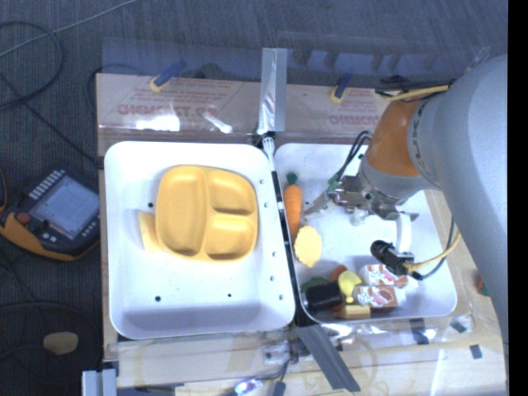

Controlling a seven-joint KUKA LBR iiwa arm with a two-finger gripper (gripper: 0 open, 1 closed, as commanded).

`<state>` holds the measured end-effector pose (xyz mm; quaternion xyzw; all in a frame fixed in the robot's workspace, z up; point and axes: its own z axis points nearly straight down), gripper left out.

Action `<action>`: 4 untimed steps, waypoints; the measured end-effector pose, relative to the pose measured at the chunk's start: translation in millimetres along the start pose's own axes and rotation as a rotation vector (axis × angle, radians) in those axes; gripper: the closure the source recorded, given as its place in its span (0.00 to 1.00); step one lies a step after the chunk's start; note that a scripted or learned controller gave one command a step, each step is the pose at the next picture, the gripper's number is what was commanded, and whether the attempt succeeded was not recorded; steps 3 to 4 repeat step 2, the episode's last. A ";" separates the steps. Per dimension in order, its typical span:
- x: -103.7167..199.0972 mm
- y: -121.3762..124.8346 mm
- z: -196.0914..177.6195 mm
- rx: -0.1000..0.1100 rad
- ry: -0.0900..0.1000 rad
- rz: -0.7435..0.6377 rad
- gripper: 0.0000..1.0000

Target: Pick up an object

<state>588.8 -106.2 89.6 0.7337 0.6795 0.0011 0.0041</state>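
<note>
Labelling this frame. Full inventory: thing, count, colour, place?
bins: 2, white, side by side on bench
tray: 1, yellow, left bin
carrot: 1, orange, right bin, by divider
yellow piece: 1, pale yellow, below carrot
carton: 1, red and white, right bin front
dark item: 1, black, right bin front corner
pendant: 1, grey and orange, floor left of bench
arm: 1, grey, orange band, over right bin
gripper: 1, dark, over right bin; fingers unclear

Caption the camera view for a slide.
KUKA arm reaches into right bin beside carrot; yellow divided tray fills left bin.
</note>
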 end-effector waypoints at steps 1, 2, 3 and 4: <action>-20.2 -99.3 -1.7 -0.010 0.000 -0.081 0.00; -17.7 -98.0 -10.8 -0.011 0.004 -0.083 1.00; -17.7 -98.0 -10.8 -0.011 0.004 -0.083 1.00; -17.7 -98.0 -10.8 -0.011 0.004 -0.083 1.00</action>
